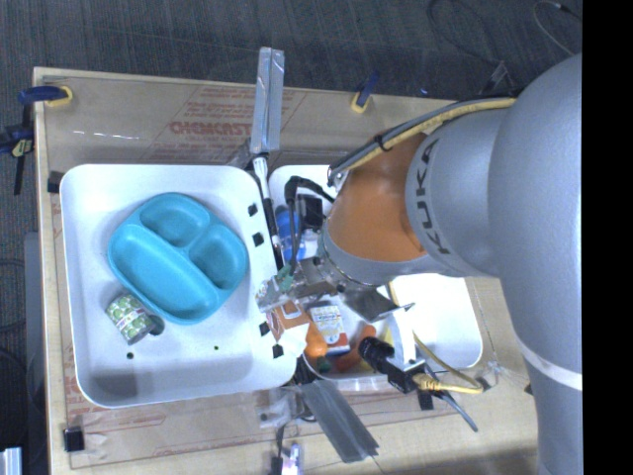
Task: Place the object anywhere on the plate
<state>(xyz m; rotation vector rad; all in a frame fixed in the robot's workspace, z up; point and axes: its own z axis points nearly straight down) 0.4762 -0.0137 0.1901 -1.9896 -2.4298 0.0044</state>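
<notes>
A light blue plate (178, 255) with three compartments lies in the left bin (89, 354), and nothing rests on it. My gripper (295, 300) is low over the left side of the right bin (460, 339), close to the wall between the bins. Just under it lie an orange object (316, 345) and a small white and orange packet (326, 317). The grey arm and its orange band hide most of the right bin. I cannot make out anything held by the gripper.
A small green-and-white patterned item (131, 316) lies in the left bin by the plate's lower left edge. A blue object (286, 230) stands at the right bin's upper left. A metal bar (267, 102) rises behind the bins.
</notes>
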